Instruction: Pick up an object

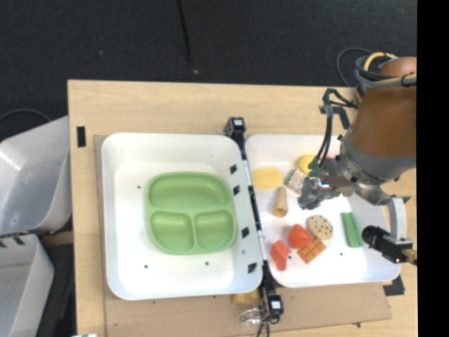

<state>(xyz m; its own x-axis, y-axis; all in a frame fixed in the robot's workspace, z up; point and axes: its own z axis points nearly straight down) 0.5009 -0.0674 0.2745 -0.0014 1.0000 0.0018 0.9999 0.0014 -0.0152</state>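
Toys in right bin, pincer seemingly low above them

On the pale wooden bench, the left white plastic bin holds a green three-compartment plastic plate, while the right white plastic bin holds small toy foods under the hand.
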